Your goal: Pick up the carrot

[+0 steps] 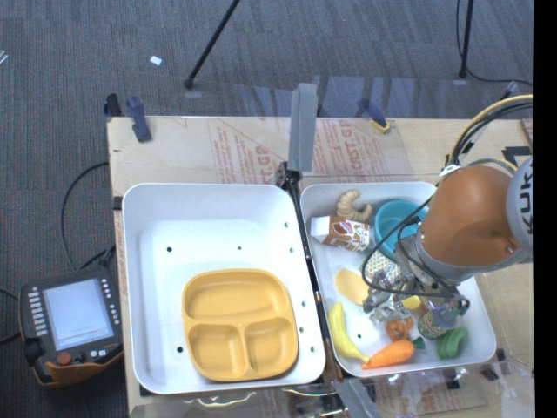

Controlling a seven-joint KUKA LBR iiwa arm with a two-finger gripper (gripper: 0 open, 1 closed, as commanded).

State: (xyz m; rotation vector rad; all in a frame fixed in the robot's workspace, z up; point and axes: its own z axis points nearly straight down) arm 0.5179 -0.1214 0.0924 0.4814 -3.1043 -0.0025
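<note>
We see the arm (pixel 474 220) reaching over the right bin (pixel 480 338), its orange band hiding much of the clutter beneath. The jaws (pixel 402 296) sit low among the items, just above the carrot (pixel 392 353); whether they are spread or pressed together we cannot tell. The carrot lies free near the bin's front edge, beside the banana (pixel 344 331). Something green (pixel 451 344) peeks out right of the carrot, too hidden to name. A yellow tray (pixel 241 323) rests in the left bin (pixel 148 225).
</note>
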